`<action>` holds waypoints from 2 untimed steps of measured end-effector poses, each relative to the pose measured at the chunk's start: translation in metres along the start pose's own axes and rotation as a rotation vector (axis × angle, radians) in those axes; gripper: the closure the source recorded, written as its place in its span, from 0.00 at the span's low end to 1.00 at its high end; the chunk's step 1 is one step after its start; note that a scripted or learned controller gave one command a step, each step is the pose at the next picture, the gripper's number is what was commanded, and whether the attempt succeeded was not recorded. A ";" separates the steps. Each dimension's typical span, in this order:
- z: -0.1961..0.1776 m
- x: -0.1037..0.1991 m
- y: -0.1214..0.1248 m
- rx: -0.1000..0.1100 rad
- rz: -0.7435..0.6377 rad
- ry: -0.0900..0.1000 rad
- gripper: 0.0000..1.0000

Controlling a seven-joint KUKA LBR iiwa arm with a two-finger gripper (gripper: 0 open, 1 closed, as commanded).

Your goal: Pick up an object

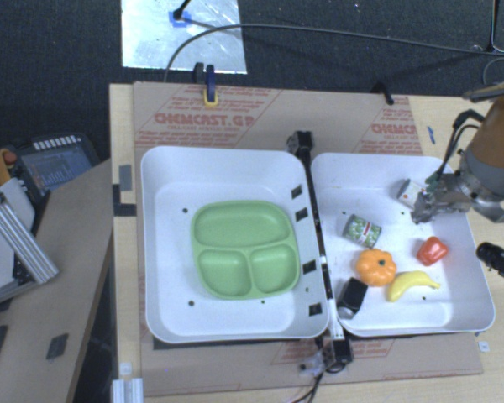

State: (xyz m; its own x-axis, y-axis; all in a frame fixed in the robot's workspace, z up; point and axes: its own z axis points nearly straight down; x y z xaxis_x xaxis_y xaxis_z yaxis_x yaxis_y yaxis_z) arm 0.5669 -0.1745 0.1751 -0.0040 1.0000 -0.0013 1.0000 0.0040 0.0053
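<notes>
The left bin (164,225) holds a green divided plate (244,248). The right bin (470,309) holds an orange pumpkin (375,267), yellow banana (412,285), green-labelled can (362,229), red pepper (432,250) and black block (352,295). The cardboard (260,112) beneath reads "CHEMCAST". I cannot tell the gripper's (422,201) state.

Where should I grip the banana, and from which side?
Grip the banana at its thick middle, coming straight down. It lies flat, long axis roughly left-right, so close across its narrow width. The pumpkin touches its left end; staying mid-body likely avoids it.
</notes>
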 end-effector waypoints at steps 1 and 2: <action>-0.052 0.002 0.012 -0.001 -0.001 -0.001 1.00; -0.106 0.001 0.014 -0.002 -0.001 -0.001 1.00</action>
State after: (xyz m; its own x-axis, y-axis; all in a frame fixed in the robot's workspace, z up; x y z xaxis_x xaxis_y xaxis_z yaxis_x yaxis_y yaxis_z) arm 0.5799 -0.1729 0.2816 -0.0049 1.0000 -0.0021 1.0000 0.0050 0.0073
